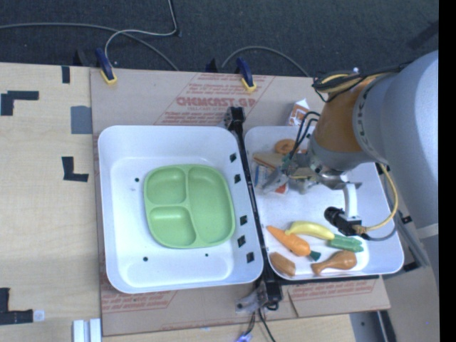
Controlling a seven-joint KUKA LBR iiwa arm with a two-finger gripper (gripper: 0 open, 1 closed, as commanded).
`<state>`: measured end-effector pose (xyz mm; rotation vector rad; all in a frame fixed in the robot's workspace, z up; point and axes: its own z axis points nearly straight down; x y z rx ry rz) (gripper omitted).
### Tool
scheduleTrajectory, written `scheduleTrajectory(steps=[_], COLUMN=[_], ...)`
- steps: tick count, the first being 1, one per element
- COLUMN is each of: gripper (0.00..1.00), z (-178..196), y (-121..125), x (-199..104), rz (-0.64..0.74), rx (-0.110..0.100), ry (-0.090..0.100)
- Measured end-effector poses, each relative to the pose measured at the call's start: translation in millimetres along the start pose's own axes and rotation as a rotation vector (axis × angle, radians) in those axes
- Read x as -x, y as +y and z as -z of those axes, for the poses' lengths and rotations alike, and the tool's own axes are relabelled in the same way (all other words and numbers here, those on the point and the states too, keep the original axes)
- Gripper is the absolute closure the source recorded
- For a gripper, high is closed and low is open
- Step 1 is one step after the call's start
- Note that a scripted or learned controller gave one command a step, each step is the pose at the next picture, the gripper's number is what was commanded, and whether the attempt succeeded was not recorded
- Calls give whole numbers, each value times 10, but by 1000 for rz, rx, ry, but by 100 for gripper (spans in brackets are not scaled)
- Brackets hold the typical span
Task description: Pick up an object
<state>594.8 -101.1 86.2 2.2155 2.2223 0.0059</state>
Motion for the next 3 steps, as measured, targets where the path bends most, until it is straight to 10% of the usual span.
scheduleTrajectory(steps=[1,2,3], gripper=[0,100,100], z=[-42,71,984], y=[550,595,406], x=[135,146,-858], rz=[-9,-1,0], rx=[-45,-21,-5], ry=[9,-1,1])
